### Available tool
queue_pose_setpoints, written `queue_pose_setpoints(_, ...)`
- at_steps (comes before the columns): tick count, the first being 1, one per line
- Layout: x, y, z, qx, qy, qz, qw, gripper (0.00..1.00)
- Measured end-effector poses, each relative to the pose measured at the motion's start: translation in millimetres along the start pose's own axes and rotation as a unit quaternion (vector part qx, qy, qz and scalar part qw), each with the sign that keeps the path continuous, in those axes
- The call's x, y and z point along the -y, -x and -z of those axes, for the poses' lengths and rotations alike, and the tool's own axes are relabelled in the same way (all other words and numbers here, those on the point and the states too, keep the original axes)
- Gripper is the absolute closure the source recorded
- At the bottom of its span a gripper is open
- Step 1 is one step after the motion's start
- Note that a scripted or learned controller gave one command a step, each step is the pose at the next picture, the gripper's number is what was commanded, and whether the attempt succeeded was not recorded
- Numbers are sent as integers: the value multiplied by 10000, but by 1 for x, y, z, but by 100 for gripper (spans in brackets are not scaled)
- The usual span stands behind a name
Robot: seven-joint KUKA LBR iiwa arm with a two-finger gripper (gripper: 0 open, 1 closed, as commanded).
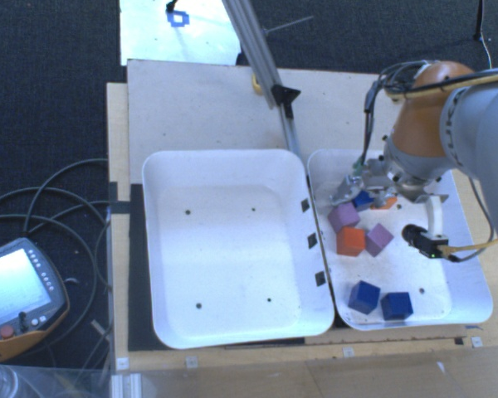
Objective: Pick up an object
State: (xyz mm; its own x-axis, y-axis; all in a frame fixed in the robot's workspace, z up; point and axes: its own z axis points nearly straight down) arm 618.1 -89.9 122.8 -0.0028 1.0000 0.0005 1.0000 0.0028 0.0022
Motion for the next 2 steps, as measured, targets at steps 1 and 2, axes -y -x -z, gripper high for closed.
queue_pose_setpoints(1,-2,1,14,6,32,9,10000,100)
queue_pose_setpoints(2,-6,3,79,10,34,9,10000,100)
